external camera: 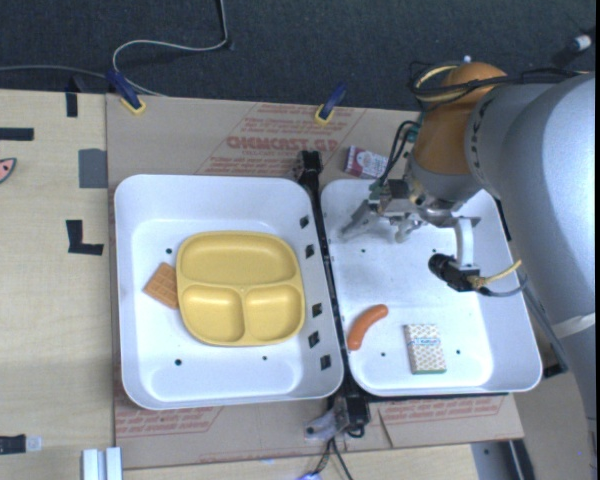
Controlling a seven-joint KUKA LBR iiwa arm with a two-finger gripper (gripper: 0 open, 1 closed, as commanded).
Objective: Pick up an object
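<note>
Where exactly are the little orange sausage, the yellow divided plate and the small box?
orange sausage [367, 326]: camera view, middle of its curved body, in the right bin.
yellow divided plate [242, 286]: camera view, on the ridge between its compartments, in the left bin.
small box [425, 349]: camera view, centre of its top face, right bin.

Light: bright, even, from overhead.
Glare: white bins [140, 268] nearly washed out.
Shadows: soft, short, beneath the arm [540, 168] at 3 o'clock.
Focus: slightly soft throughout.
</note>
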